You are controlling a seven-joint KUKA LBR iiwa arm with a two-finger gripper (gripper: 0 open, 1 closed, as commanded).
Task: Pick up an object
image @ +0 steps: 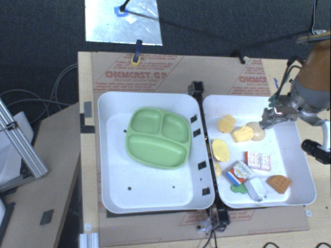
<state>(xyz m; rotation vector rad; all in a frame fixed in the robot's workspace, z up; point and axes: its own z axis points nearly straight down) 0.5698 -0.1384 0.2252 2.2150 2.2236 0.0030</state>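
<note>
camera view:
arm [313,81]: grey, orange band, comes in from right, over far right edge of right bin [300,154]
gripper [272,117]: low over right bin's upper right part, just beside tan round piece [257,130]; finger spread can't tell, blurred; nothing seen between fingers
left bin [111,154]: holds green plate [158,137], three compartments, lying flat near centre
right bin items: yellow round piece [226,123] upper left; yellow chunk [242,134] touching tan round piece; yellow oval [221,149] near left wall; red-white packet [257,160] centre; blue-red-white box [237,173] below it; green bit [239,188] and grey piece [255,189] near front wall; orange wedge [279,183] front right
bench: brown cardboard [170,74] under both bins
behind bench: shiny sheet [123,14] on dark floor
</note>
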